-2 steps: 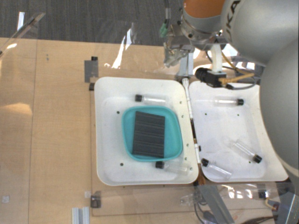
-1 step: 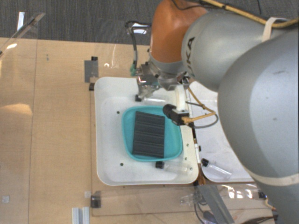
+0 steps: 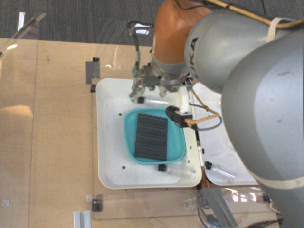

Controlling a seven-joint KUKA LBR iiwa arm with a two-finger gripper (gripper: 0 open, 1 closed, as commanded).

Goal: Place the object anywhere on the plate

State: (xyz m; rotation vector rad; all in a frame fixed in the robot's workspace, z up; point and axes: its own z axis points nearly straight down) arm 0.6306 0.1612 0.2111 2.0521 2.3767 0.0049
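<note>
A teal plate (image 3: 178,139) lies in the middle of the left white bin (image 3: 110,141). A black ribbed rectangular block (image 3: 151,136) rests flat on the plate, its long side running front to back. My gripper (image 3: 138,92) hangs over the far edge of the left bin, just beyond the plate's far rim and apart from the block. Nothing is visibly held in it. The grey arm with its orange band (image 3: 173,32) covers the far right of the bin.
A clear tube with a black cap (image 3: 153,100) lies just under the gripper by the plate's far rim. A second clear tube (image 3: 176,170) lies at the bin's near right corner. A third one (image 3: 219,171) lies in the right bin (image 3: 213,148).
</note>
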